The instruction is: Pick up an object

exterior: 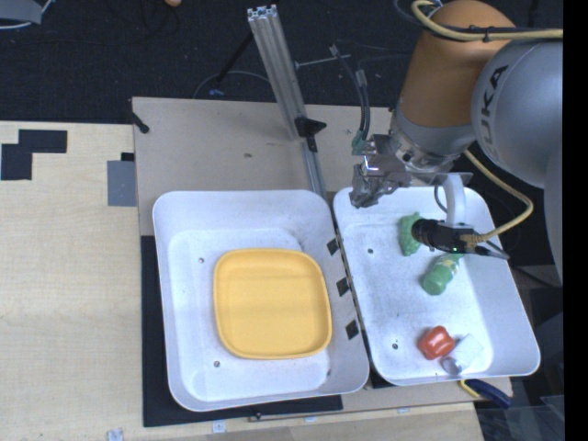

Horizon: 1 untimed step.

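Observation:
In the right bin point(386, 292) lie a green lump point(406, 234) near the back, a green bottle-shaped piece point(438, 277) in the middle, and a red piece point(435, 342) toward the front with a small grey item point(452, 366) beside it. My gripper point(366, 191) hangs over the back left corner of this bin, left of the green lump and apart from it. Nothing shows in its grasp.
The left bin point(184, 246) holds a square yellow plate point(272, 302). A slanted aluminium rail point(285, 90) rises behind the bins, close to the gripper's left. Black clips point(342, 283) sit along the seam between the bins.

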### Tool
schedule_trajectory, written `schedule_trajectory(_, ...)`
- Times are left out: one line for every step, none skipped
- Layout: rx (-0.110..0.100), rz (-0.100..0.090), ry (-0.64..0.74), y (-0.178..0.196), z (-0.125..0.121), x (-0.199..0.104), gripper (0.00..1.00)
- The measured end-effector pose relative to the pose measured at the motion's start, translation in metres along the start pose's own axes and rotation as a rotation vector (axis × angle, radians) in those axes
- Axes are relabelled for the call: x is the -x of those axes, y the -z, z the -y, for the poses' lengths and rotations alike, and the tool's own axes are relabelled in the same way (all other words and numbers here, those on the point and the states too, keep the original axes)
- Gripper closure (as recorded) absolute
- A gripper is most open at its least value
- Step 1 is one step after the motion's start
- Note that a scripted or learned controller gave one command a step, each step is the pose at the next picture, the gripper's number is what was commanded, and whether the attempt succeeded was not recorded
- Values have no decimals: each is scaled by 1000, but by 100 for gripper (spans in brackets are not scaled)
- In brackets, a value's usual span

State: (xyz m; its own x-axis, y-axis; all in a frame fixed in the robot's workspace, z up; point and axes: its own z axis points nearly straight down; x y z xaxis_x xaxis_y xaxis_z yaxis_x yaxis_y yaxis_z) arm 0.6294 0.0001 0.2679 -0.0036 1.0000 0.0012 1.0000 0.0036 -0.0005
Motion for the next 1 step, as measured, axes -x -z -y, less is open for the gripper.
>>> schedule_trajectory(-1,0,0,-22,9,-53,100)
